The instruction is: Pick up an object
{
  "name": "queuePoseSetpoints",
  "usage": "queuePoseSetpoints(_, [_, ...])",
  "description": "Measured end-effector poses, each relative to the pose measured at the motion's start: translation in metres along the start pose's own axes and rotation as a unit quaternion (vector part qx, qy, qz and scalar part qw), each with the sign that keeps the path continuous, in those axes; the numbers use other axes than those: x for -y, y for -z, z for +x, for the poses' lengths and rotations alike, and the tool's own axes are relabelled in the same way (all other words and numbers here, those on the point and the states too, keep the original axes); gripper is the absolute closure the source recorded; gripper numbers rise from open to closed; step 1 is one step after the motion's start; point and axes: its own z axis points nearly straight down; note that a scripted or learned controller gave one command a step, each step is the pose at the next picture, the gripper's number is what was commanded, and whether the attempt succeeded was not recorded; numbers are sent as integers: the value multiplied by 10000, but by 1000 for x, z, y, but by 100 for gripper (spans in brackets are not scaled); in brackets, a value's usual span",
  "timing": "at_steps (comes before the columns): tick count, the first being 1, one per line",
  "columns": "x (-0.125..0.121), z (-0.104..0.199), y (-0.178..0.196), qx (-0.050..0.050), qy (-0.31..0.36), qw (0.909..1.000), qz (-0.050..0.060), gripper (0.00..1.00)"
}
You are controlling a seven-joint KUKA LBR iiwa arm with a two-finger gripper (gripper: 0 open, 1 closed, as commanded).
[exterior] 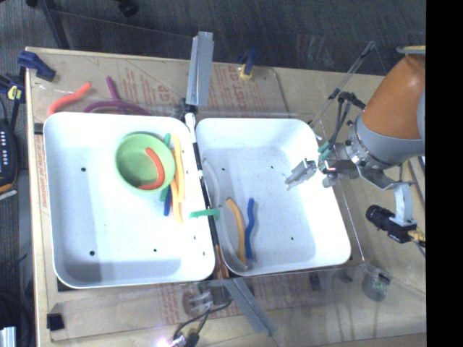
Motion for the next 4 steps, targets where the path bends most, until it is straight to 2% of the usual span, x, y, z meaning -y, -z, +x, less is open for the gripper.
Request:
queuePoseSetpoints(1, [-3, 65, -111, 0, -843, 9964, 11, 0])
queuePoseSetpoints(2, [-12, 84, -163, 8, -518, 9987, -32, 0])
queuePoseSetpoints(3, [-13, 83, -151, 26, -497, 9988, -42, 100])
queuePoseSetpoints(4, [-22, 123, -51, -8, -2767, 9610, -8, 100])
